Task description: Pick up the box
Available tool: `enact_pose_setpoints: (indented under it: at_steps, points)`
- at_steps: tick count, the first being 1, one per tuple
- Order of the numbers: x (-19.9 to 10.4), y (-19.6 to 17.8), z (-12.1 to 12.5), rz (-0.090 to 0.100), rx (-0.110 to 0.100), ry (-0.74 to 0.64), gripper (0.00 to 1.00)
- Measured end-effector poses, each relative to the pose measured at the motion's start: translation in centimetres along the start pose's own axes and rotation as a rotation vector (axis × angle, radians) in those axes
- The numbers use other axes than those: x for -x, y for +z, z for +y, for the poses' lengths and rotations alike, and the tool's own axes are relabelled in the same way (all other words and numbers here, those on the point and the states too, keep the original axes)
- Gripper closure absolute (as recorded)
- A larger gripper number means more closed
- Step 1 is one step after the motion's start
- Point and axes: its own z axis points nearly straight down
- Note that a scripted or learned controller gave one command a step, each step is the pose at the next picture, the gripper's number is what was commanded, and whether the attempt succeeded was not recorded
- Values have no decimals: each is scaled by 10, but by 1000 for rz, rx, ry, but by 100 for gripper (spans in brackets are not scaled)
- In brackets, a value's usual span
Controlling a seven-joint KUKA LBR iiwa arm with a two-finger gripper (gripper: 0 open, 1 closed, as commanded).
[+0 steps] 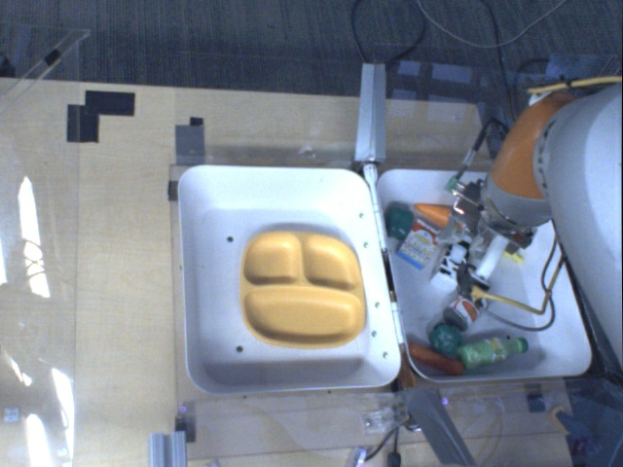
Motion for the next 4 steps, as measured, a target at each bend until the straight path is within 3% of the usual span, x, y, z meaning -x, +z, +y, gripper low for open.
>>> enact_pose_setpoints:
  at_steps: [1, 2, 3, 4]
  points:
    - [-29, -153, -47, -15, -19, 236, 100]
    - [-30, -153, -47, -16, -19, 236, 0]
    - [-56, -89, -153, -13, -25, -65, 0]
    - [14, -90, -122, -11, -23, -136, 0]
